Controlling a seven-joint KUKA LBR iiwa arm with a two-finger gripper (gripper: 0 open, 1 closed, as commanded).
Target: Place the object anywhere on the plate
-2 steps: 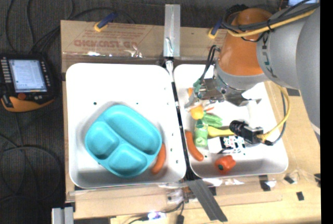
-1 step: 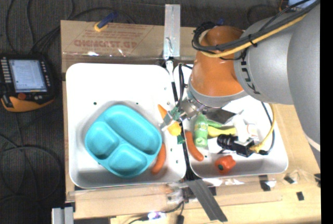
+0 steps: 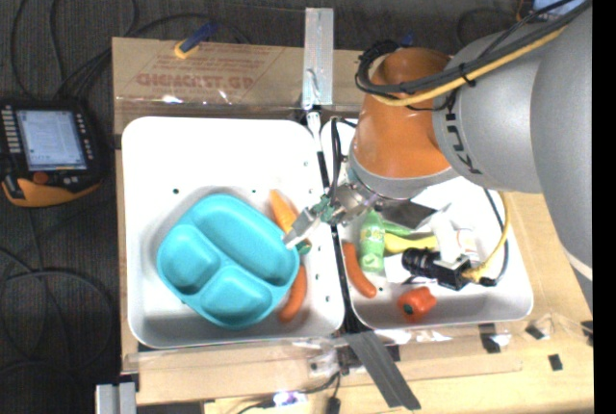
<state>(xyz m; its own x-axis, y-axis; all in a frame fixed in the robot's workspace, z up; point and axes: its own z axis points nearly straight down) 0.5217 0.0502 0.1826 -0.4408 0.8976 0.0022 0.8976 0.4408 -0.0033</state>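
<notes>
The teal divided plate (image 3: 226, 258) lies tilted in the left bin (image 3: 173, 152). An orange carrot-like piece (image 3: 281, 208) rests against the plate's upper right rim, and another orange piece (image 3: 295, 297) lies by its lower right rim. My gripper (image 3: 302, 231) hangs over the plate's right edge, between these two pieces, reaching in from the grey and orange arm (image 3: 404, 133). A small green bit (image 3: 306, 248) shows just under the gripper tip; I cannot tell whether it is held.
The right bin (image 3: 510, 301) holds a green object (image 3: 372, 245), an orange piece (image 3: 359, 273), a red-orange round item (image 3: 416, 303), a black part (image 3: 431, 265) and white pieces (image 3: 454, 234). The divider wall (image 3: 337, 297) runs between the bins. A pendant (image 3: 46, 147) lies far left.
</notes>
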